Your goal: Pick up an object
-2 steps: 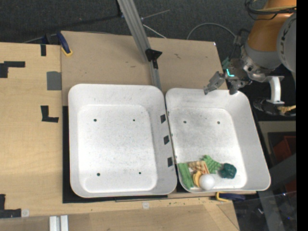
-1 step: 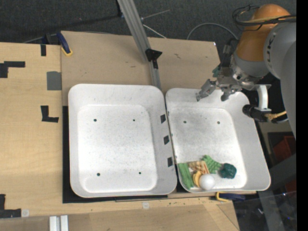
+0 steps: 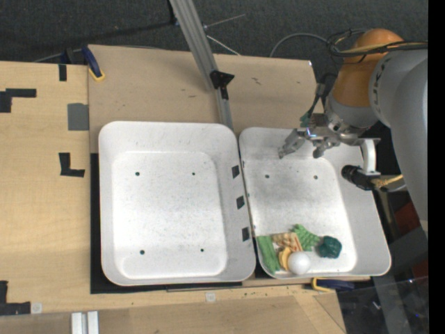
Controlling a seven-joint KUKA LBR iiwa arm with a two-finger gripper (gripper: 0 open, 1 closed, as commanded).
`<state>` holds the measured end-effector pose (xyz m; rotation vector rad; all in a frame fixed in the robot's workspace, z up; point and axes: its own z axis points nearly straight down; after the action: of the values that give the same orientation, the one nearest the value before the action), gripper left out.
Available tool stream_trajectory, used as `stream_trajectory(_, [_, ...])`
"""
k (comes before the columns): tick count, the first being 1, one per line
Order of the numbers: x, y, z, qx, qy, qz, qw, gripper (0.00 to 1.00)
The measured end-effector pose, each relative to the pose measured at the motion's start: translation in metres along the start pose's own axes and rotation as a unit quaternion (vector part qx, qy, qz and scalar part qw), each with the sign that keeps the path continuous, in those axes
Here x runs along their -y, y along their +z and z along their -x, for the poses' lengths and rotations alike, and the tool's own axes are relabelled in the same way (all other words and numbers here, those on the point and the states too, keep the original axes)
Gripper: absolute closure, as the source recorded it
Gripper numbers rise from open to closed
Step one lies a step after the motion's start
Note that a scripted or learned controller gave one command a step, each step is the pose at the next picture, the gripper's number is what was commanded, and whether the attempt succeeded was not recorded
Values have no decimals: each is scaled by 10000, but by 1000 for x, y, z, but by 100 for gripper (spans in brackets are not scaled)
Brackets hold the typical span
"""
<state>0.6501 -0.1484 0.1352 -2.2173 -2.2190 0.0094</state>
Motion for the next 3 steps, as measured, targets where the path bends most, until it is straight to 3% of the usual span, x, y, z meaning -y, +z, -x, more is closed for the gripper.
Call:
stream_trajectory(1, [1,49,-1,2,-7,16,10000,0])
stream_trajectory(2, [0,37,-1,2,-12,27,10000,100])
stream_trajectory(3, [-2,-18,-13,-4,-9,62,10000,100])
